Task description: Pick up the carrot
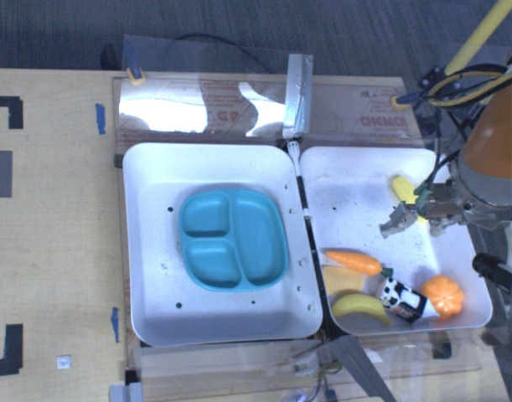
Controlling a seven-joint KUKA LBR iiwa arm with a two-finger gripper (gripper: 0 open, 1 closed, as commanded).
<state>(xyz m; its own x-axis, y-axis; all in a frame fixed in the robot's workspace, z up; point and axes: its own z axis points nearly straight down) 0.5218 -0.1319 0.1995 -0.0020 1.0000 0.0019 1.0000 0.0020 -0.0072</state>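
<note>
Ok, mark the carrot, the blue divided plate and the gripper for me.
carrot (353,262), camera view, middle of its orange body.
blue divided plate (267,233), camera view, floor of its large right compartment.
gripper (398,222), camera view, at its fingertips.

The grey metal robot arm (490,187) carries a broad, rounded orange band (495,141) above its wrist, with black cables and a yellow cable (452,88) looped beside it. Its small two-finger gripper (398,222) is pale grey metal, angular in shape, mounted on a boxy grey wrist block (447,206).
</note>
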